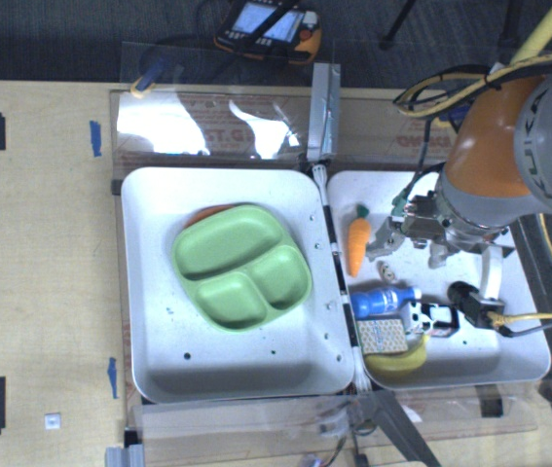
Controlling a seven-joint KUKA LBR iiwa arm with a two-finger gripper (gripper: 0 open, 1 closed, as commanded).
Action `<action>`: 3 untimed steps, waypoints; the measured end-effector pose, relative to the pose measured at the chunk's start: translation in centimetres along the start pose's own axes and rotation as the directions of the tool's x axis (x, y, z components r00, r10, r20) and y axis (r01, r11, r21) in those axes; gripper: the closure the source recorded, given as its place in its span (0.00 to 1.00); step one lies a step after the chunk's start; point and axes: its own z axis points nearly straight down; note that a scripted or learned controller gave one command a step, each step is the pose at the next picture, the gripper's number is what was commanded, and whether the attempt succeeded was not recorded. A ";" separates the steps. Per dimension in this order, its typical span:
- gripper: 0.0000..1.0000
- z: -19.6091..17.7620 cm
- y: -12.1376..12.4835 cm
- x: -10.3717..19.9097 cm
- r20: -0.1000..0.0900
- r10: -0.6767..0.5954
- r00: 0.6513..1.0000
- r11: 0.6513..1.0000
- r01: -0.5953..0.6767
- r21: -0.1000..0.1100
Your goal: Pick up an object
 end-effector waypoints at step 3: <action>0.00 0.0 0.0 0.0 0.000 0.000 1.000 1.000 0.000 0.000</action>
